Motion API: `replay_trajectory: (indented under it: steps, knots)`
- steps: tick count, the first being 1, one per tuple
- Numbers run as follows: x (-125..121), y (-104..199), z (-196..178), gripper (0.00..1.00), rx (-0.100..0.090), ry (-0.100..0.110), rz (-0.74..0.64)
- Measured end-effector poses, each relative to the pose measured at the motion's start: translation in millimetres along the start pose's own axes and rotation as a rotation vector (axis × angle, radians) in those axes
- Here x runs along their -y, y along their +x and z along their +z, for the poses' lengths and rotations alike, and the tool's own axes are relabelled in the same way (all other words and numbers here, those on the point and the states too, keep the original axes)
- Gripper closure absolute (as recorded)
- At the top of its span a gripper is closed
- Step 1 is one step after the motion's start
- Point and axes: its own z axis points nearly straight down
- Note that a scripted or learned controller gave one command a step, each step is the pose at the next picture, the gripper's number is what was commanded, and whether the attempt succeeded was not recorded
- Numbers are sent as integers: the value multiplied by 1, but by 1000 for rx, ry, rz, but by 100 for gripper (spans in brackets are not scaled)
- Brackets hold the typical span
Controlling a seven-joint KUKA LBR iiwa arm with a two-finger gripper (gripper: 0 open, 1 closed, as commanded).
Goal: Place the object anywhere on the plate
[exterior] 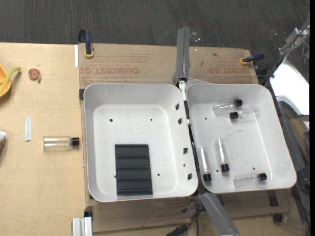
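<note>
Can't tell your hand's state. Five vials lie in the right bin — two near the far wall, three toward the front. The black plate sits in the left bin — well apart from them.

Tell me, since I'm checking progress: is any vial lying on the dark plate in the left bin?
No, the dark plate is bare, and five vials lie in the right bin.
</note>
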Motion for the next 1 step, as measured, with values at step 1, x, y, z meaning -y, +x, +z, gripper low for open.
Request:
replay_trajectory:
  steps: [1]
  knots:
    - [65,2,-49,0,-1,1,23]
